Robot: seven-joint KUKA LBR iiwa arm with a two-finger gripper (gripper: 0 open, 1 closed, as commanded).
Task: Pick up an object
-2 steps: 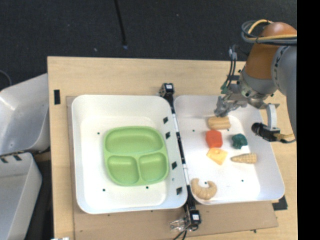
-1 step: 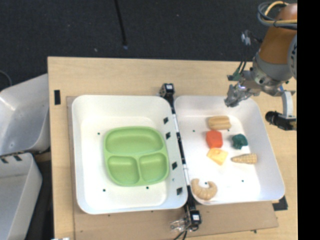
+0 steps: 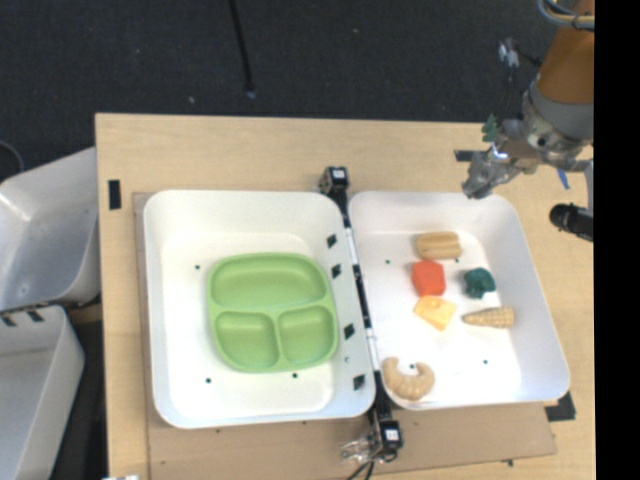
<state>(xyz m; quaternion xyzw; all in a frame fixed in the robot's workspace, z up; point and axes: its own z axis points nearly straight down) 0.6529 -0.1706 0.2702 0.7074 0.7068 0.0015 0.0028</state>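
Observation:
The right white bin (image 3: pixel 520 363) holds several small food toys: a tan bread roll (image 3: pixel 438 245), an orange-red block (image 3: pixel 429 277), a yellow wedge (image 3: pixel 435 312), a dark green piece (image 3: pixel 479 283), a pale cone (image 3: pixel 488 317) and a curled beige croissant (image 3: pixel 408 379) at the near left corner. My gripper (image 3: pixel 484 181) hangs above the bin's far right corner, well apart from every toy. Nothing shows between its fingertips.
The left white bin (image 3: pixel 170 268) carries a green divided tray (image 3: pixel 271 311). A black divider with clips runs between the two bins (image 3: pixel 352 288). The orange-banded arm (image 3: pixel 566 68) comes in at the upper right. A white box (image 3: pixel 40 238) sits left of the bench.

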